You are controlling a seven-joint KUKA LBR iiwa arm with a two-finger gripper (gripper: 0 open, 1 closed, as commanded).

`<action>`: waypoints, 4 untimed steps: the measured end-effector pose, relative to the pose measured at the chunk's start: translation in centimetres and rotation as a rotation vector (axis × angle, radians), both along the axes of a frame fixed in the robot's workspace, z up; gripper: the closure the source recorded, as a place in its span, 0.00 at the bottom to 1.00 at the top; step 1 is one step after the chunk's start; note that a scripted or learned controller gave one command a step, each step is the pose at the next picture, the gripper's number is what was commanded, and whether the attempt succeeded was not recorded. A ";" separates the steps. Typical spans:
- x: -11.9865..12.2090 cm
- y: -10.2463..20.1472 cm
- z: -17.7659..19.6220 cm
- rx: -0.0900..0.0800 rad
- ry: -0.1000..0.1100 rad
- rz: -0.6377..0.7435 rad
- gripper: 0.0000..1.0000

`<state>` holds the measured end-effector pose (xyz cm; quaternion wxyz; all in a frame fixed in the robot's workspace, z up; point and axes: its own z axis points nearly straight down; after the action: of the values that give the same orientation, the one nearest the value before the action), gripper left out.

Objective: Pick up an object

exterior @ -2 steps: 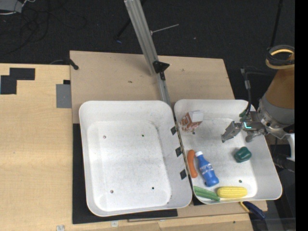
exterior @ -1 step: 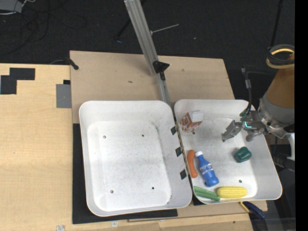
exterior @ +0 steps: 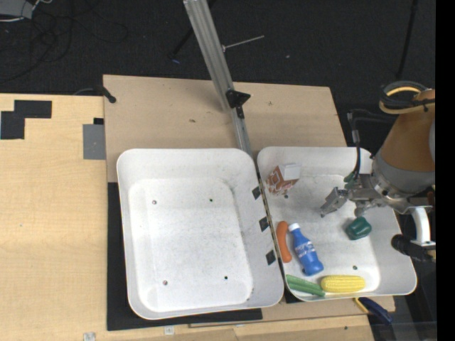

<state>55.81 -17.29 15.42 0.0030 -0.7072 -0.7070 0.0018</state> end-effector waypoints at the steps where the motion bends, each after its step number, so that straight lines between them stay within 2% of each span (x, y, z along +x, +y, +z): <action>1: -0.3 -0.8 -5.9 0.001 0.001 0.000 0.00; 2: -0.3 -0.8 -6.2 -0.001 -0.004 -0.002 0.00; 3: -0.3 -0.9 -5.2 0.000 -0.004 -0.008 1.00; 4: -0.4 -0.8 1.1 -0.002 -0.010 0.003 1.00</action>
<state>55.42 -18.12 16.54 -0.0014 -0.7062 -0.7080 -0.0009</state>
